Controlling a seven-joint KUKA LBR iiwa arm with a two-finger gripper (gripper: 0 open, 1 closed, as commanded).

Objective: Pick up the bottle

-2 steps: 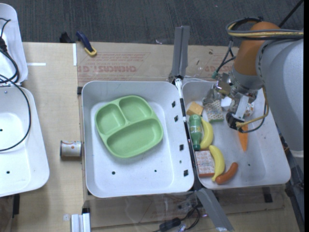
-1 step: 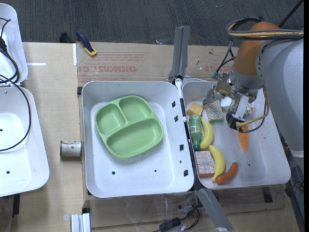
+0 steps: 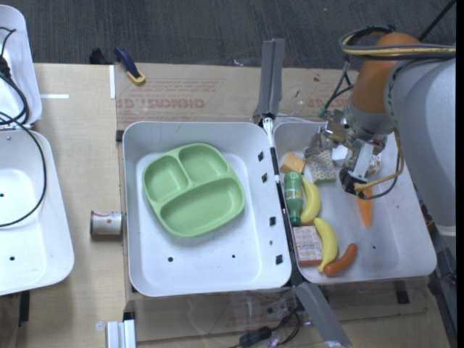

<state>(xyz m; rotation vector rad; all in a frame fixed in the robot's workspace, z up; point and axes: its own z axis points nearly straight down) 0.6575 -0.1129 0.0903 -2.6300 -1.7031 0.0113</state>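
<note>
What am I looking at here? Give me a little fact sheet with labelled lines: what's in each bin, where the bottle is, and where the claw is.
left bin: holds a green divided plate
right bin: holds the green bottle, two bananas, a sausage, a carrot, a small box and a yellow wedge
bottle: lying along the right bin's left wall, beside a banana
claw: over the back of the right bin, apart from the bottle
claw grip: too unclear to tell
bench, left of bins: a small can on its side
</note>
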